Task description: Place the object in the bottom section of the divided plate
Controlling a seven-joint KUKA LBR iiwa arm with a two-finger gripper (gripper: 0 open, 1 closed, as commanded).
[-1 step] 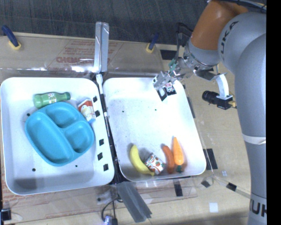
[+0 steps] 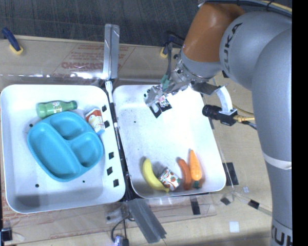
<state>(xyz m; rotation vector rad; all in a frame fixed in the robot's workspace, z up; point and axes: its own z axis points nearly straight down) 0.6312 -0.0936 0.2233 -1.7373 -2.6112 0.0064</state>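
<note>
A blue divided plate [image 2: 64, 146] lies in the left bin [image 2: 20, 193]. My gripper [image 2: 157, 99] hangs over the upper part of the right bin [image 2: 210, 137], near its back wall. In the front of the right bin lie a yellow banana [image 2: 150, 175], a small red-and-white can [image 2: 169, 178], an orange sausage [image 2: 184, 172] and a carrot [image 2: 195, 167]. I see nothing between the fingers, and all of these objects rest well below the gripper in the view.
A green bottle [image 2: 55, 106] lies against the plate's upper rim in the left bin, and a small red-and-white can [image 2: 95, 120] stands at the plate's upper right. The metal divider [image 2: 112, 50] between the bins rises at the back. The grey arm [image 2: 256, 60] covers the upper right.
</note>
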